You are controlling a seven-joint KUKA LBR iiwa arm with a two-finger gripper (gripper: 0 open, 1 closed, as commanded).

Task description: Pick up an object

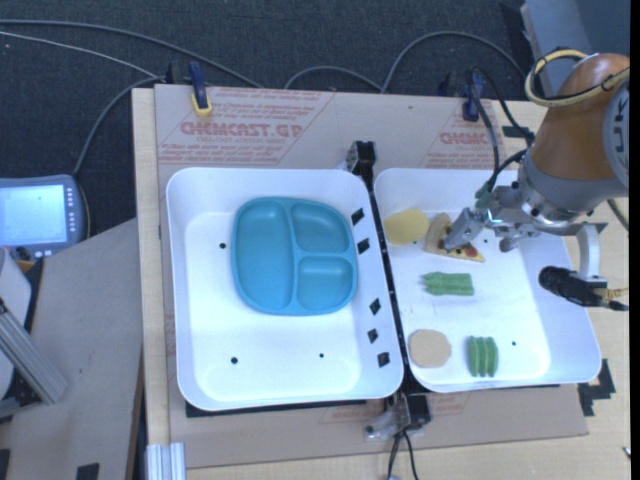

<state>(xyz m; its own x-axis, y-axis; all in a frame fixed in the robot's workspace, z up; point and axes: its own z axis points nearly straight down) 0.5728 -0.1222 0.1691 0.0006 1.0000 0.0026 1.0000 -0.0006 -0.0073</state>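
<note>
Gripper over pizza slice in rt bin, finger state unclear.

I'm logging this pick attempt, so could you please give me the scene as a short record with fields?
left bin: white bin holding a blue divided tray
right bin: white bin with a yellow round piece, a pizza slice, a green leafy piece, a tan round piece and a green pod
gripper: gripper low over the pizza slice
hold: nothing visibly held
</note>
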